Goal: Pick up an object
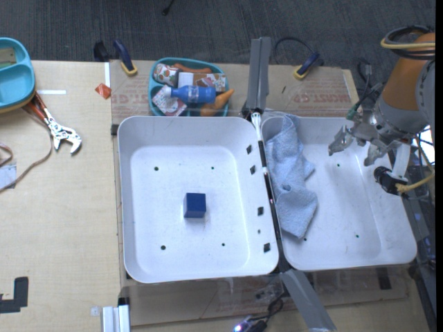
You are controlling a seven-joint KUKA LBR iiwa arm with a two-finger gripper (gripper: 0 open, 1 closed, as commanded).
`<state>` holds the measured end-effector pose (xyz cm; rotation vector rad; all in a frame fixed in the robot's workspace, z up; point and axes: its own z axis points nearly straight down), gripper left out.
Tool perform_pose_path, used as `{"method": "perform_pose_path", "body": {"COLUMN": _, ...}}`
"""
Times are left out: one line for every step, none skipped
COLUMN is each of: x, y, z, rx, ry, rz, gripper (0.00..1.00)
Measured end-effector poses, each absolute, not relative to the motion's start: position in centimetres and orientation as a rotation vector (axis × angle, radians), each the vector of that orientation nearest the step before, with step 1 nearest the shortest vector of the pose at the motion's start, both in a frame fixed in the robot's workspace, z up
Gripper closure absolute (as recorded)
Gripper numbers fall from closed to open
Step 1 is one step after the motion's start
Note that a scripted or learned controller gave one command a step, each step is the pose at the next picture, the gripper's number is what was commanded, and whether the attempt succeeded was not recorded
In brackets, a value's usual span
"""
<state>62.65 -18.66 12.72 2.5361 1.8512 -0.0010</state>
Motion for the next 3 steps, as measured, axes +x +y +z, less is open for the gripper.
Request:
{"method": "perform_pose_path", "body": {"x": 54.0, "y": -20.6, "z": 13.5, "rx": 2.442, "ry": 1.977, "rz": -0.002, "gripper": 0.0}}
{"method": "perform_pose_path", "body": {"x": 61.5, "y": -10.9, "z": 10.0, "rx": 2.62, "ry": 1.735, "rz": -0.004, "gripper": 0.0}}
{"method": "perform_pose_path", "body": {"x": 59.7, "y": -16.0, "z": 17.9, "rx": 2.537, "ry": 1.852, "rz": -0.002, "gripper": 0.0}}
